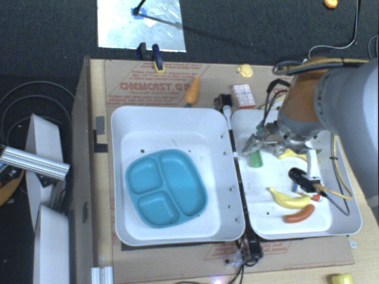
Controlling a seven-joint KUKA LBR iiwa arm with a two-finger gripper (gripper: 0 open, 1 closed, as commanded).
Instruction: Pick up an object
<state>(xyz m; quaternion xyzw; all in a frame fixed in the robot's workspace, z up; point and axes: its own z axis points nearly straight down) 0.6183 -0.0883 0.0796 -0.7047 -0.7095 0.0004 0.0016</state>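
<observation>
In the right bin (pixel 261 215), my gripper (pixel 259 144) hangs low near the bin's left wall, with the grey arm coming in from the right. A small green object (pixel 255 160) lies just below the gripper's tip; I cannot tell whether they touch. A yellow banana (pixel 289 200) and a reddish sausage (pixel 298 213) lie toward the front of the same bin. Another yellow piece (pixel 293 154) peeks out from under the wrist.
The left bin (pixel 127 132) holds a blue divided plate (pixel 166 186). Behind the bins, on the cardboard, lie an orange carrot-like item (pixel 192 91), a small white and red box (pixel 243 95) and a yellow lump (pixel 245 71).
</observation>
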